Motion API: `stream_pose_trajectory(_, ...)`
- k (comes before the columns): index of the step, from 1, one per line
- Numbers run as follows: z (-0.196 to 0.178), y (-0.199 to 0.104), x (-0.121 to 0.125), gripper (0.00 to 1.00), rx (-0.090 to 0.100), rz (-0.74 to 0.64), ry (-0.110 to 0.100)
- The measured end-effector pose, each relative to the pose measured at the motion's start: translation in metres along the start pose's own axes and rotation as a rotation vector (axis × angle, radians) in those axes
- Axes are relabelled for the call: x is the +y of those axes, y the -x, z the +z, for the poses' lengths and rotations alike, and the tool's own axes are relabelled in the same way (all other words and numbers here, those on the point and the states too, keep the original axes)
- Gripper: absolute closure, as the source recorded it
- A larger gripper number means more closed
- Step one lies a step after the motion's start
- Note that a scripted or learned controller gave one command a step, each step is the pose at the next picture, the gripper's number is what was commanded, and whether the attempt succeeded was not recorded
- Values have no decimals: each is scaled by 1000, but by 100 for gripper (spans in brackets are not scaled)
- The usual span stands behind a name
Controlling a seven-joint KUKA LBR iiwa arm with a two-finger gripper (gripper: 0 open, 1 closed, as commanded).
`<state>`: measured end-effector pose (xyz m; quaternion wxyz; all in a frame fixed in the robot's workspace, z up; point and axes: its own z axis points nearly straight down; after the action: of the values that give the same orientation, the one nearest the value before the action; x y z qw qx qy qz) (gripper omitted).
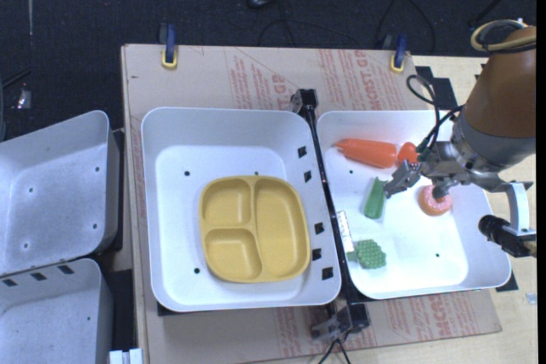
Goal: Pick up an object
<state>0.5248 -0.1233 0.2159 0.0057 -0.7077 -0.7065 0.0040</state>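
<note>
Gripper (408, 177) hangs low in the right white bin (409, 284), finger state impossible to tell, beside the small green oblong block (374, 199), where a slanted approach could just knock it aside.

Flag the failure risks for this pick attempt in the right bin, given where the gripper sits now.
1. The gripper hovers among the carrot, the green cylinder and the orange round piece, which lie near one another; it may descend between them, or nudge one aside.
2. The green cylinder is slim and lies tilted, so it may roll or slip free.
</note>
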Motion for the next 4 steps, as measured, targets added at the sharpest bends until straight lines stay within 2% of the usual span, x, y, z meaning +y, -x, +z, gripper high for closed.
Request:
stream_pose_trajectory(1, -7, 0, 3, 0, -2, -3, 13)
stream_pose_trajectory(2, 38, 0, 10, 0, -2, -1, 11)
stream_pose_trajectory(3, 100, 5, 10, 0, -2, 0, 9)
stream_pose_trajectory(4, 125, 5, 11, 0, -2, -1, 11)
